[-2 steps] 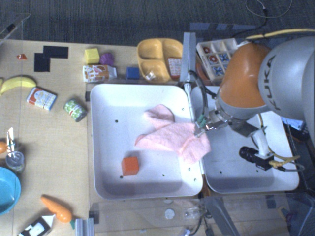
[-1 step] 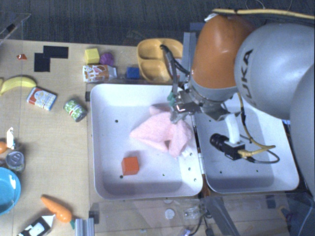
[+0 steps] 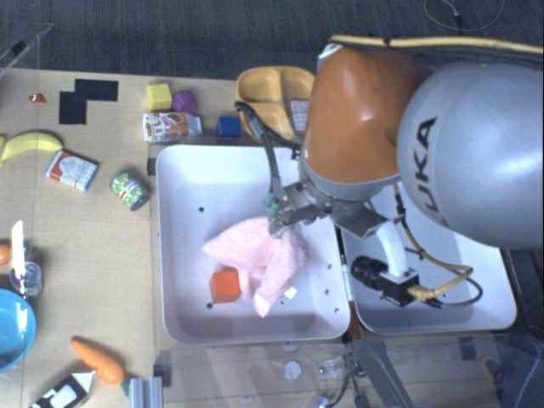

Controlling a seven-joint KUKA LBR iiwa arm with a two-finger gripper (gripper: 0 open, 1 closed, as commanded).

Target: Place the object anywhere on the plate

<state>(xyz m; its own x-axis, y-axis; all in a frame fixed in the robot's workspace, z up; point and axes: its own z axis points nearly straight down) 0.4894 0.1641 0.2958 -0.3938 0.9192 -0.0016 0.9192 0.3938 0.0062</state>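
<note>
A blue plate (image 3: 13, 330) is seen at the near left edge of the bench. An orange block (image 3: 225, 286) lies in the left bin (image 3: 178, 228), touching a pink cloth (image 3: 259, 253). Just above the cloth's top, the gripper (image 3: 285, 213) is found; whether its jaws are apart cannot be told.

You are looking down on a pale wooden surface (image 3: 93, 262) marked with faint grid lines. Along its far edge lies a dark grey carpeted floor (image 3: 212, 15), on which a thin looped cable (image 3: 459, 11) rests at the far right. Black patches (image 3: 85, 99) sit flat on the surface at the far left. The light is even and soft, without hard shadows.
</note>
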